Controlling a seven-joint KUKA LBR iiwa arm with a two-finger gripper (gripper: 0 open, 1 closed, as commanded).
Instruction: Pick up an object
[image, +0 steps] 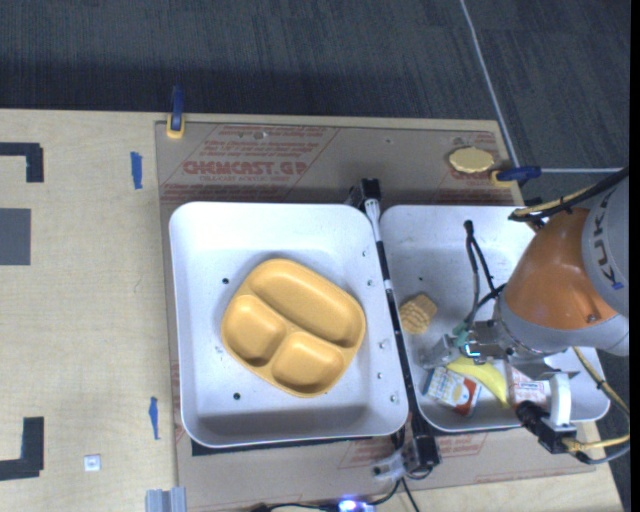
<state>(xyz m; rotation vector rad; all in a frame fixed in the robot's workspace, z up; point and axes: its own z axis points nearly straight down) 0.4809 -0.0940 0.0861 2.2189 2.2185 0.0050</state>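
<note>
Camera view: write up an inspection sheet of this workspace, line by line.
Surface: wooden bench bearing two white bins side by side.
Job's things: yellow three-compartment tray in left bin; waffle-like snack, banana and small packet in right bin.
Clutter: round tan disc on the board beyond the right bin.
Grippers: pincer low in the right bin, above the banana; nothing seen between its fingers.
Cables: black cables at the arm; white cable across the floor.
Surroundings: dark carpet; blue clamps on the board's edges.
</note>
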